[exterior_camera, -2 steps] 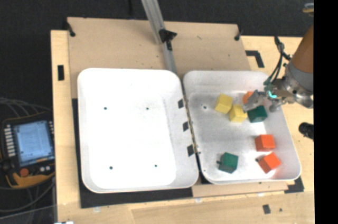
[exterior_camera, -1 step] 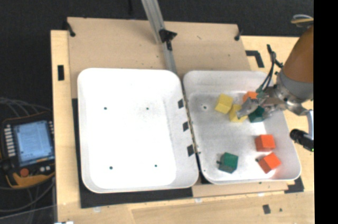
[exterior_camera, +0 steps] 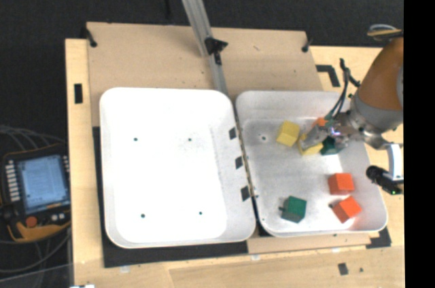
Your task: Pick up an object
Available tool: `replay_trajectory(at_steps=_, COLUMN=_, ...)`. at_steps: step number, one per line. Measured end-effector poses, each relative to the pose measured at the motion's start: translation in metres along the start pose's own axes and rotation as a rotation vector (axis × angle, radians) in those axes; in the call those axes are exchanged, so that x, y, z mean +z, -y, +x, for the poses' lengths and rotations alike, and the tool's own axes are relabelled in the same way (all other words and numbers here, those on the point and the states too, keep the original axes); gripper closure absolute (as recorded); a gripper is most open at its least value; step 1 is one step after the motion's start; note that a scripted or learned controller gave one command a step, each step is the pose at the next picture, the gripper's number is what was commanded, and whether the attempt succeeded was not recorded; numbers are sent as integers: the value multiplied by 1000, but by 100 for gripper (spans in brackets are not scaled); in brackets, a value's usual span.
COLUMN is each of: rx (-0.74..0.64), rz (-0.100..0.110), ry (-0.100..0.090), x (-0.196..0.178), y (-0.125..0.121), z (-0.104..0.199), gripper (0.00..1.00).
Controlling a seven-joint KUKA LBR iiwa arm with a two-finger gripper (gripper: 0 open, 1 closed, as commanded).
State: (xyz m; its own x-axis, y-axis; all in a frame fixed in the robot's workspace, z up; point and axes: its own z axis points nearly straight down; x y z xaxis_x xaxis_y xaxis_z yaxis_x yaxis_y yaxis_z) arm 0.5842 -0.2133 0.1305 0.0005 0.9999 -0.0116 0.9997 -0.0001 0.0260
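Several blocks lie in the right bin [exterior_camera: 272, 103], and the gripper [exterior_camera: 319, 139], its grip impossible to judge, sits low beside the yellow block [exterior_camera: 288, 134], so it should centre before lifting

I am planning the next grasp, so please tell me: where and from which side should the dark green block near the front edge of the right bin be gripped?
Grip the dark green block across two opposite flat sides, coming straight down from above. It lies alone on the right white bin floor, apart from the two orange blocks, so the fingers probably have room on each side. It sits slightly turned, so rotate the gripper to match its faces.
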Motion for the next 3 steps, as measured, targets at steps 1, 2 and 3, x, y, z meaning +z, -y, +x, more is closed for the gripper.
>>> replay_trajectory(at_steps=1, rx=1, rz=0, ry=1, x=3, y=-1, z=-1, gripper=0)
replay_trajectory(at_steps=2, rx=-3, rz=0, ry=-10, x=-6, y=-4, z=4, gripper=100)
replay_trajectory(at_steps=3, rx=-4, rz=18, ry=-9, x=-69, y=-12, z=-1, gripper=100)
